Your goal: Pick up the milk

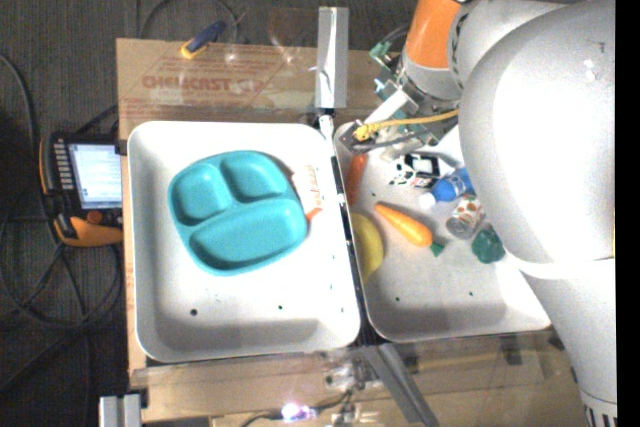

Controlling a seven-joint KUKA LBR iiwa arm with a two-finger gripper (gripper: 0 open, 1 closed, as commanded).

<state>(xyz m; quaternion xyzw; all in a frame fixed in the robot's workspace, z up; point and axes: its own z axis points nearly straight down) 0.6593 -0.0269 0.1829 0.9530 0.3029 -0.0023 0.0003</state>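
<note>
The milk (414, 167) is a small white carton with black patches, lying in the back half of the right bin (440, 315). My gripper (372, 123) hangs at that bin's back left corner, below the orange wrist band (445, 10), a little up and left of the milk. Nothing shows between gripper and carton. The bulky grey arm hides the bin's right side.
Around the milk lie a blue-capped bottle (452, 185), a can (465, 216), a carrot (404, 224), a yellow fruit (368, 245), a green piece (487, 246) and a red-orange item (357, 177). The left bin (200, 325) holds a blue divided plate (238, 210) and a small packet (310, 188).
</note>
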